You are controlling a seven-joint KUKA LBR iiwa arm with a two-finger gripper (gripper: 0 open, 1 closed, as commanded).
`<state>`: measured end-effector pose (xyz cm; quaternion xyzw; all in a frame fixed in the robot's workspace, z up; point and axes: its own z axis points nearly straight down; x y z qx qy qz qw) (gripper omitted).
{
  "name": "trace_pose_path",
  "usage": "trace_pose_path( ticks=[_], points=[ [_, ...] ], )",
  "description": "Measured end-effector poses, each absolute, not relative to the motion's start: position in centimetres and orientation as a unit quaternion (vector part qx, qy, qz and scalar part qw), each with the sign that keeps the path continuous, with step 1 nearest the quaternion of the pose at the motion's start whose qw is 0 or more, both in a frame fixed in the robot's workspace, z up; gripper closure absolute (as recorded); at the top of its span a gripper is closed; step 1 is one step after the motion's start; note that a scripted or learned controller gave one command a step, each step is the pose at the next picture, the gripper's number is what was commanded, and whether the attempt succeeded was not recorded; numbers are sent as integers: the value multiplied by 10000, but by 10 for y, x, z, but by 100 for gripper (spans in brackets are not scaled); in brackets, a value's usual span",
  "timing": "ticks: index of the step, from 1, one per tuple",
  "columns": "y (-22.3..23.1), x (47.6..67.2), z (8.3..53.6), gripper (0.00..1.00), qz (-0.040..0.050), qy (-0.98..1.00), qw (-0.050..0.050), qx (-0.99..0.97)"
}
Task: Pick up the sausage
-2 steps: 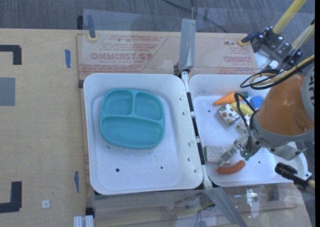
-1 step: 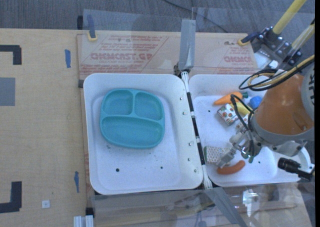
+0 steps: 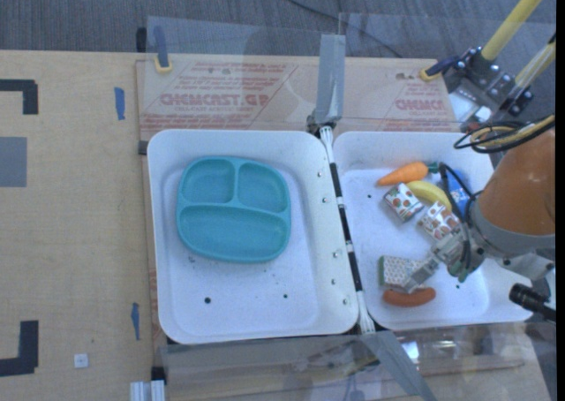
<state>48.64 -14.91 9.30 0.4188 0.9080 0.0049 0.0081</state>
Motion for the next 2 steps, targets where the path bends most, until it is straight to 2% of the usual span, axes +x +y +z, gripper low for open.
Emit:
trace_pose_path(
  ticks=[1,2],
  points=[
    [-103,484,94,0,14,8725,81,4885],
    [-102,485,93,0,18,8885,99,4587]
  ],
)
